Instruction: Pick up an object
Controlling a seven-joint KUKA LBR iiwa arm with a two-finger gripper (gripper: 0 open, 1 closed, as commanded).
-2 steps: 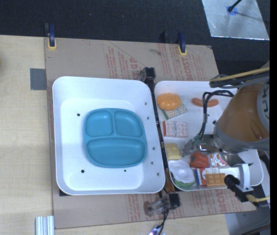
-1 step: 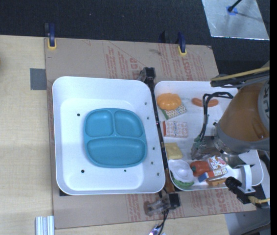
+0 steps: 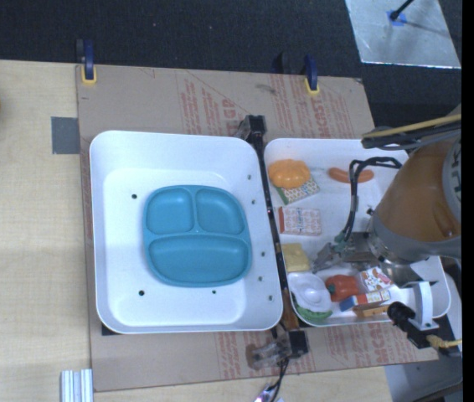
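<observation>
The lower part of the right bin [image 3: 304,151] was covered by the arm's orange-banded wrist [image 3: 417,199], and the arm itself was cut off at the right edge. The jaws [image 3: 342,254] were seen low over the bin's middle, among dark metal parts and a looping black cable [image 3: 354,195]; whether they were open or closed could not be told, and nothing could be seen held between them. Just beneath them lay a crowded heap: a yellow block [image 3: 295,258], a white cup [image 3: 311,293], a red object [image 3: 342,287] and a printed carton [image 3: 375,281], their edges hard to separate. Farther up the bin, an orange round object [image 3: 290,173], a small orange piece [image 3: 340,174] and a printed packet [image 3: 301,220] were lying clear. In the left bin [image 3: 111,224] a blue divided plate [image 3: 197,234] was resting at the centre. Both bins were set on brown cardboard [image 3: 178,99] on the counter [image 3: 19,249].
</observation>
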